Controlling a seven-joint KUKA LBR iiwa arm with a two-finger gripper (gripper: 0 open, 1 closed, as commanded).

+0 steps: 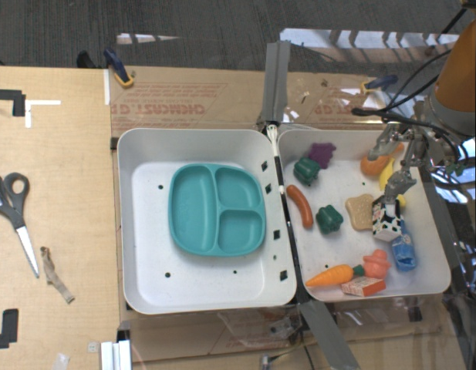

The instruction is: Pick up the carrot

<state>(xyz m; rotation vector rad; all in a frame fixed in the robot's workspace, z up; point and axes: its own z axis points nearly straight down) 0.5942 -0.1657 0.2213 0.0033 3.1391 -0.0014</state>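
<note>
Looking down at a slant on a wooden counter (52,206) that carries two shallow white bins side by side. The left bin (137,230) holds a teal divided plate (217,210) lying flat in its middle. The right bin (342,164) holds a scatter of toy foods.

The carrot (329,275) lies on its side at the near edge of the right bin, orange, its thin tip pointing left toward the wall between the bins. Just to its right sit a small red and white box (364,287) and a coral-coloured toy (376,264), so the left end of the carrot looks the freer one to reach.

Further back in that bin lie a sausage (301,205), two green peppers (329,219) (306,170), a purple piece (322,153), a slice of bread (361,211), a black and white carton (387,223) and a blue bottle (403,253).

The tool (398,185) reaches in from the right and hangs over the far right part of the bin, above the carton and well apart from the carrot. I cannot tell whether it is spread or pressed together. Nothing is seen held in it, so the pick appears not yet begun.

Scissors (14,210) lie at the left of the counter, out of the way.
</note>
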